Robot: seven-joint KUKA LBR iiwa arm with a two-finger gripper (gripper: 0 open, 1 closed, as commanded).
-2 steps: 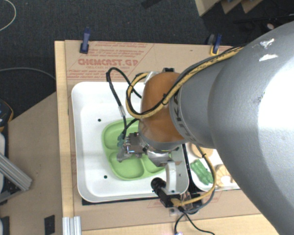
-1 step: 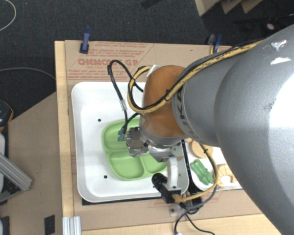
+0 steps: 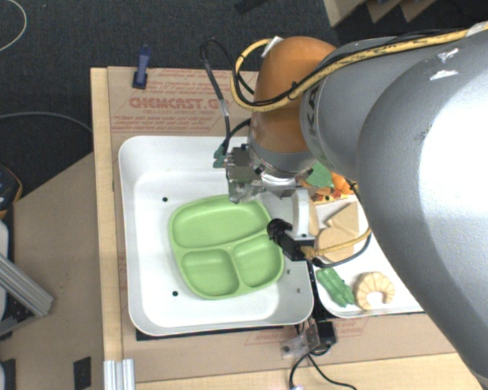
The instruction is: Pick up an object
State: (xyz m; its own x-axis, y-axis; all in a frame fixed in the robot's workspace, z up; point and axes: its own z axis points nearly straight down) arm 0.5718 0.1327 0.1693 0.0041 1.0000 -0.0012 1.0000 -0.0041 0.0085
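Observation:
A light green divided plate [image 3: 224, 246] with three compartments lies in the left white bin [image 3: 142, 218]. My gripper [image 3: 242, 187] hangs low over the plate's far rim, near its top right corner, under the orange band of the arm [image 3: 289, 96]. The wrist hides the contact point, so I cannot tell whether it touches the rim. A croissant [image 3: 374, 289], a green toy vegetable [image 3: 335, 285], a tan toast-like wedge [image 3: 342, 230] and an orange and green piece [image 3: 332, 184] lie in the right bin [image 3: 342, 309], partly under the arm.
The big grey arm covers most of the right bin and the right side of the view. A black connector [image 3: 283, 238] juts over the plate's right edge. A cardboard sheet [image 3: 167, 100] lies under the bins, with a small blue item [image 3: 141, 67] at its far edge.

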